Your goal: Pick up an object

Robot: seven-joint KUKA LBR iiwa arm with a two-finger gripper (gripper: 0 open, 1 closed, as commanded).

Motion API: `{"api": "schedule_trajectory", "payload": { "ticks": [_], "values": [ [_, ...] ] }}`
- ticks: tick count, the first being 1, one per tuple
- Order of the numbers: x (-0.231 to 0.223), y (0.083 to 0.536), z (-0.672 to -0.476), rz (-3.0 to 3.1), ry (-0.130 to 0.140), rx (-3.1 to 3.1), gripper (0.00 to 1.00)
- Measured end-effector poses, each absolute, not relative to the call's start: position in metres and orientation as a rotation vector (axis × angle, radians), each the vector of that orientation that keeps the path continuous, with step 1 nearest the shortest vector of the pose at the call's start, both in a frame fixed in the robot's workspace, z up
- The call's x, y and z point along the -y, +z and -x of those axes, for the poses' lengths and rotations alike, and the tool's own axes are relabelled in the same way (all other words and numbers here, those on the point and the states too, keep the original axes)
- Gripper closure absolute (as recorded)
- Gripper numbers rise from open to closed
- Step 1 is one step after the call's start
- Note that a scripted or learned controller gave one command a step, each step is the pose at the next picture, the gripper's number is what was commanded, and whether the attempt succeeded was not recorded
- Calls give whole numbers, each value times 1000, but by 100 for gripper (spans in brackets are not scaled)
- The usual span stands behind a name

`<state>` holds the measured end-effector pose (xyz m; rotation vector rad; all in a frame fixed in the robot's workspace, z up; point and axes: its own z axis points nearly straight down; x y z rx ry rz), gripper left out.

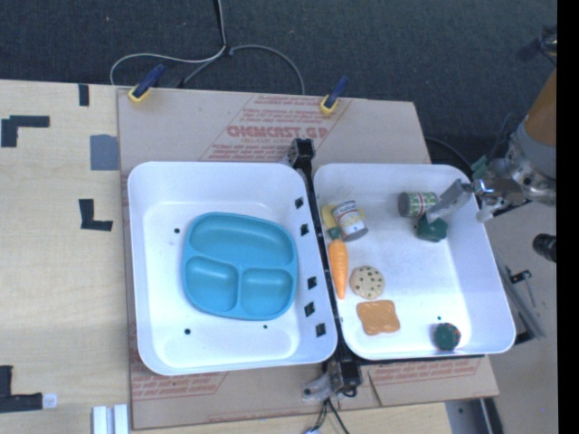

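The right bin [488,269] holds several small things. An orange carrot [337,268] lies along its left wall, with a round cookie [366,282] and a slice of toast [377,316] beside it. A small jar with a yellow label [348,220] lies near the top left. A green can [418,204] lies on its side further right, with a dark green lump [431,231] just below it. Another dark green piece [446,335] sits in the bottom right corner. My gripper [464,210] hangs over the bin's right side, open, with one finger [450,200] reaching down next to the can and the lump. Nothing is between the fingers.
The left bin [149,242] holds a blue divided plate [241,265]. A black divider [312,242] runs between the bins. Both bins rest on a cardboard sheet [262,129] held by clamps, and a cable [222,52] trails off at the back.
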<state>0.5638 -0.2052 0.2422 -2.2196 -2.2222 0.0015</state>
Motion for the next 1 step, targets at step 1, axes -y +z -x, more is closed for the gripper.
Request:
{"api": "schedule_trajectory", "payload": {
  "ticks": [1],
  "values": [
    [224,78,-624,2223,1,2231,0]
  ]
}}
